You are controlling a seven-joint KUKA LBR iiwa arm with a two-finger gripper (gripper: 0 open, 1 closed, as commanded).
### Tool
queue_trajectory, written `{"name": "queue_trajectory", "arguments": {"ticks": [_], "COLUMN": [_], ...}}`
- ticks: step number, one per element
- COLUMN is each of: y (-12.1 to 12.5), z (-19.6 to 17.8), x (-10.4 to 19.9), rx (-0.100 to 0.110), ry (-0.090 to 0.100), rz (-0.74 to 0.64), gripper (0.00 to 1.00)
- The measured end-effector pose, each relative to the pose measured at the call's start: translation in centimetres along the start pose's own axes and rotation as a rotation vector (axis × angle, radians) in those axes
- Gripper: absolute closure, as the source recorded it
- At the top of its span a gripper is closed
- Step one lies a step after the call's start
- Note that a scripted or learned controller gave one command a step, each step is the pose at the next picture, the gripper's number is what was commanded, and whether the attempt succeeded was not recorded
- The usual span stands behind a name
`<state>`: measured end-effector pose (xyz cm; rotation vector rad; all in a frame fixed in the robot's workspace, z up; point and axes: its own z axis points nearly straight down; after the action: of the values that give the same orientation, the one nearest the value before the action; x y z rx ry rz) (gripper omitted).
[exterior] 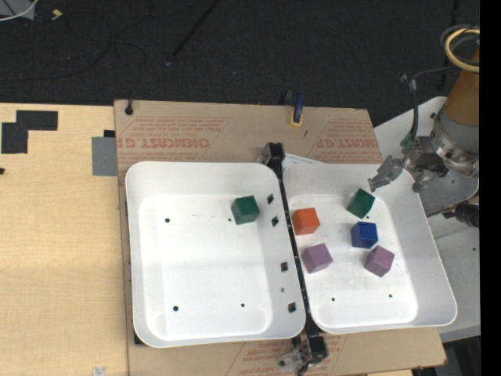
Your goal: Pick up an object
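The right bin holds several blocks: a dark green one, an orange one, a blue one and two purple ones. Another green block lies in the left bin. My gripper hangs over the right bin's far right edge, up and to the right of the dark green block. Its two fingers stand spread apart with nothing between them.
A black divider with clips runs between the two bins. A blue and yellow clamp sits on the cardboard behind them. Cables hang at the arm's side on the right.
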<state>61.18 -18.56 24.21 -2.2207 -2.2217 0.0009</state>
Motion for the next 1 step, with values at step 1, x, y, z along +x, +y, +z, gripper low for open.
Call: {"name": "queue_trajectory", "arguments": {"ticks": [1], "y": [-2.38], "z": [15.88], "x": [-1.4], "rx": [0.011], "ry": [0.004], "rz": [0.001], "gripper": [0.0]}}
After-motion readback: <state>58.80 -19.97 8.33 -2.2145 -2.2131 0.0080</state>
